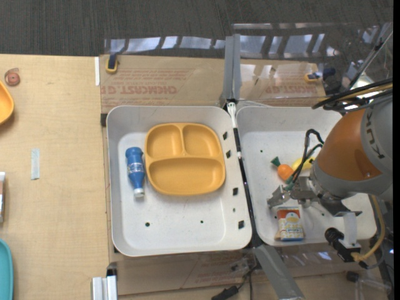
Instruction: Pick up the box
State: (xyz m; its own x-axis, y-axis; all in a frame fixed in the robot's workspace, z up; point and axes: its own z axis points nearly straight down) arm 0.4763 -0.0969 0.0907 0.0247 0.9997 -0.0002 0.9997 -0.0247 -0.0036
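Right bin point(262, 136): taken as landmark; white, shallow, set just beside the left bin point(125, 230). Box point(290, 224): small, orange and white, laid flat on the floor of the right bin near its front edge. Arm point(353, 152): grey with orange band, seen over the right side of the right bin. Gripper point(289, 194): hung low inside the right bin, directly behind the box; nothing is seen gripped by it; its degree of opening cannot be told. Carrot-like toy point(283, 169): orange with green tip, lying in the right bin, behind the gripper. Divided plate point(185, 158): yellow, lying in the left bin. Bottle point(135, 170): blue, laid beside the plate, on its side farther from the right bin.
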